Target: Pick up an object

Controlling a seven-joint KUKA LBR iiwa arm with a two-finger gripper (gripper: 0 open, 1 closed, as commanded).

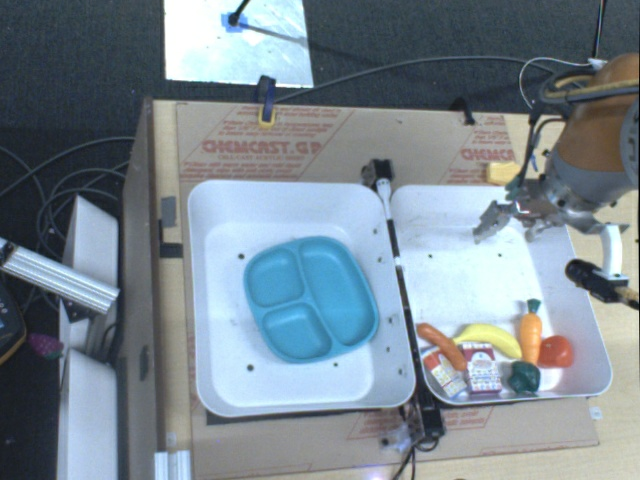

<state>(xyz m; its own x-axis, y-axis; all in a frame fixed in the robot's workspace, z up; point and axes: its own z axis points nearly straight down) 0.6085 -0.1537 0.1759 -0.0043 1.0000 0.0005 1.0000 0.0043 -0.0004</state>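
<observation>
My jaws (pixel 505 218) hang open and empty, upper right; the toy food (pixel 490 353) is crowded into the lower-right corner, so I may snag two.

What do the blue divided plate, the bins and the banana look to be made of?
Blue divided plate: probably moulded plastic, smooth, uniform colour, soft sheen. Bins: thin formed white plastic by the look, rounded corners, matte-to-satin. Banana: likely toy plastic, evenly yellow and glossy; real fruit cannot be ruled out.
</observation>
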